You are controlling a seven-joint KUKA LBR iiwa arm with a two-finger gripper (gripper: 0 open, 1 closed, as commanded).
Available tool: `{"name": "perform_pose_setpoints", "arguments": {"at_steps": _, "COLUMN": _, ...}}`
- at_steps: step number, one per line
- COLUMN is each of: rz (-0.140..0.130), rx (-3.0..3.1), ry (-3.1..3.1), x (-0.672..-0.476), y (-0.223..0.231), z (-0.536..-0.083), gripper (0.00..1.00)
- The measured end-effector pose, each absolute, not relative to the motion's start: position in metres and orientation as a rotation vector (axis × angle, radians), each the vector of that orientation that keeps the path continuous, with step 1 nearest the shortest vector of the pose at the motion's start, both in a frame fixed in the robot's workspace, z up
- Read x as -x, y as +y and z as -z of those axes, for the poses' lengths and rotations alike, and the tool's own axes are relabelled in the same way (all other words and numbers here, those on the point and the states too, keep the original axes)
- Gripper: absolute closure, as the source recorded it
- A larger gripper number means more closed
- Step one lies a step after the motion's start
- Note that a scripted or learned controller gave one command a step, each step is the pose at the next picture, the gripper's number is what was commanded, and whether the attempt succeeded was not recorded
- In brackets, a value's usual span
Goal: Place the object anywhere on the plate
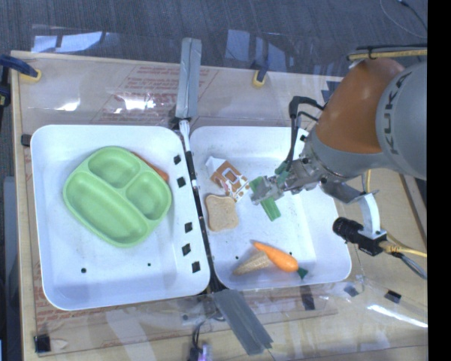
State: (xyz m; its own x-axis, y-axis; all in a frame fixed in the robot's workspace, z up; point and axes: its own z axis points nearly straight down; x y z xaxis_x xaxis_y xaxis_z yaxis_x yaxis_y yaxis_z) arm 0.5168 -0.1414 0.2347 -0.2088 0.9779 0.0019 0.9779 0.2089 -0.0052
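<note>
Camera view: single fixed overhead camera, slanted downward.
Position above the bench (98, 89), far enough back to frame both white bins whole: left bin (52, 269) toward 9 o'clock, right bin (323, 265) toward 3 o'clock, dark floor along 12 o'clock. The arm (376, 119) enters from 3 o'clock. One view catalogued; no overlap with another to record.

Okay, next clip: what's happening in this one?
The KUKA arm reaches in from the right over the right bin, its gripper down at a green object. Toy bread, a carrot and a patterned block lie nearby. The green divided plate sits in the left bin, with nothing placed on it yet.
</note>
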Motion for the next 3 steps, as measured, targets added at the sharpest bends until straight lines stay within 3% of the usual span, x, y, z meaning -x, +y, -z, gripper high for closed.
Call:
{"name": "perform_pose_setpoints", "arguments": {"at_steps": 1, "rz": -0.007, "rx": 1.962, "ry": -2.444, "x": -0.576, "y": -0.087, "z": -0.224, "gripper": 1.00}}
{"name": "perform_pose_setpoints", "arguments": {"at_steps": 2, "rz": -0.010, "rx": 1.957, "ry": -2.449, "x": -0.624, "y": 0.005, "z": -0.200, "gripper": 1.00}}
{"name": "perform_pose_setpoints", "arguments": {"at_steps": 3, "rz": -0.010, "rx": 1.958, "ry": -2.449, "x": -0.624, "y": 0.005, "z": -0.200, "gripper": 0.00}}
